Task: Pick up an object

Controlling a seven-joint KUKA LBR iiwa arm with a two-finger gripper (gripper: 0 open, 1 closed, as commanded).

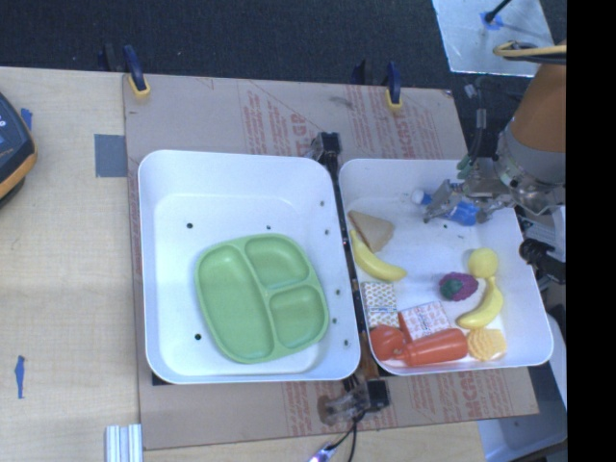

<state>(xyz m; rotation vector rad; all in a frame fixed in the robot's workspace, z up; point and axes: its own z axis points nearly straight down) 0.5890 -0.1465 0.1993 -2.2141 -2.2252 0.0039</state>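
Cardboard covers your counter (67, 258) under two white bins; the end effector (460, 205) sits low at twelve o'clock in the right bin (539, 349), its state untellable; toys crowd six o'clock, the purple one (458, 285) among them.

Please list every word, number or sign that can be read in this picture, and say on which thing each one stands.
None can be read.
Cardboard sheet under the bins: red printed lettering, too blurred to read.
Small red-and-white packet in the right bin: print too small to read.
Checkered packet: a pattern, no legible text.
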